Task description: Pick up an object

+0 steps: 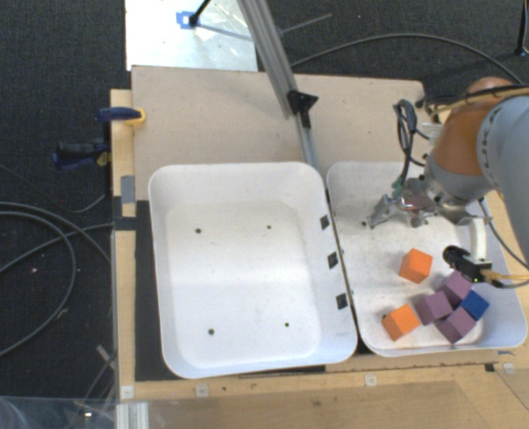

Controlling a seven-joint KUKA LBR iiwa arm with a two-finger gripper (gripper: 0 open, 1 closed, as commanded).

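Note:
Several small cubes lie in the right bin, toward its front right corner. One orange cube sits alone; a second orange cube lies nearer the front edge. Purple cubes and a blue cube cluster beside them. My gripper hangs over the back part of the right bin, behind and to the left of the lone orange cube. Its two fingers are spread apart with nothing between them.
The left bin stands beside the right one, with black clips along their shared wall. A slanted metal pole crosses the back of the bench. A blue clamp grips the bench's left edge. Cables lie on the floor at the left.

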